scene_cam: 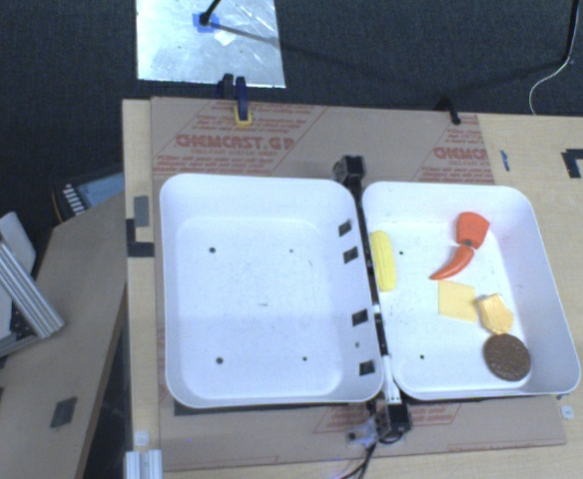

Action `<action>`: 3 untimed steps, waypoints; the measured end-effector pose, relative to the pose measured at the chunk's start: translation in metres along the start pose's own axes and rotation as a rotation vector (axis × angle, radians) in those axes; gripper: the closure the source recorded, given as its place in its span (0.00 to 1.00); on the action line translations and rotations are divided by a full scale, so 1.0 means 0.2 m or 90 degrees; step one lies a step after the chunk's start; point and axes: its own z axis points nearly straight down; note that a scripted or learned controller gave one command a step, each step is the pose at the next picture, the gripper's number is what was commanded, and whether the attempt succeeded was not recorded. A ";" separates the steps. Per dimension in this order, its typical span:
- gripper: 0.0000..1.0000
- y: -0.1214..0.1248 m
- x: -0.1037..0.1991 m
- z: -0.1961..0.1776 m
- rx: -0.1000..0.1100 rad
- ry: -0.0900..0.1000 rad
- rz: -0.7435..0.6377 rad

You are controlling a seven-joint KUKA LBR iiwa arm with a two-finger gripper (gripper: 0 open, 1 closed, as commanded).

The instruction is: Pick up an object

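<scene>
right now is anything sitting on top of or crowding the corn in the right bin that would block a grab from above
Nothing visible lies over the corn. It lies alone by the right bin's left wall, close to the divider, which could crowd a finger on that side. The orange carrot and yellow pieces lie well apart to its right.

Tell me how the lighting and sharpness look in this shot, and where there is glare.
Camera view: even, soft light with faint shadows under the bins; strong glare on the shiny metal sheet at the top; the whole frame is slightly soft and grainy, so the print on the cardboard reads blurred; the items in the right bin, such as the corn cob and brown disc, remain distinguishable.
</scene>
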 end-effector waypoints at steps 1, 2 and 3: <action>1.00 0.00 0.00 -0.06 -0.002 -0.002 -0.003; 0.00 0.00 0.00 -0.06 -0.002 -0.001 -0.003; 1.00 0.00 0.00 -0.12 -0.005 -0.003 -0.006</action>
